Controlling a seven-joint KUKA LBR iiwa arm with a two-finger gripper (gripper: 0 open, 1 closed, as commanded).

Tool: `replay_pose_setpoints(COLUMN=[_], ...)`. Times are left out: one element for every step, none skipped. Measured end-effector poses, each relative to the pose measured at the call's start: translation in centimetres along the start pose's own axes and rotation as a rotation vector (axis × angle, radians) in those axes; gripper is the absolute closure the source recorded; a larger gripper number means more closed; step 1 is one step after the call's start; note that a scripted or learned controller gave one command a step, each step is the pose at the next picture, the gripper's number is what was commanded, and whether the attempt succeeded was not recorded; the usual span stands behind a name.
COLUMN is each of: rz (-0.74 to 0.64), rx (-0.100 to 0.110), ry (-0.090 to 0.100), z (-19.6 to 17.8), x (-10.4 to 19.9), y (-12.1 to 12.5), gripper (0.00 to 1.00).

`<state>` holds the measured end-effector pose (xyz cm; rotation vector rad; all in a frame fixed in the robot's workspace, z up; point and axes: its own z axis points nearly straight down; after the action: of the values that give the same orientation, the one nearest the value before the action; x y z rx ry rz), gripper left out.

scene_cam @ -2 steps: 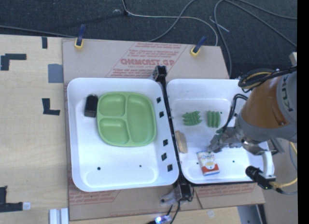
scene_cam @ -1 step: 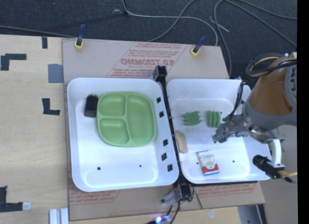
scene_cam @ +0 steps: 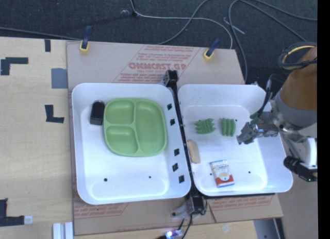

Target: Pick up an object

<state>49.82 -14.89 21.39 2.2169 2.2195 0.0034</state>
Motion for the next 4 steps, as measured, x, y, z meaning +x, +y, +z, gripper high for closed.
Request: replay_pose_setpoints(rz=[-0.001, -0.006, -0.005, -0.006], rx=[0.0, 0.005, 0.008, 0.006], ry=[0.0, 0.003, 0.002, 0.003], z=[-5.3, -5.3, -3.3, -3.5], x=[0.0, 5.7, 11.0, 16.5], y=[0.2, 1.9, 3.2, 4.5], gripper=[1.0, 1.0, 1.0, 1.0])
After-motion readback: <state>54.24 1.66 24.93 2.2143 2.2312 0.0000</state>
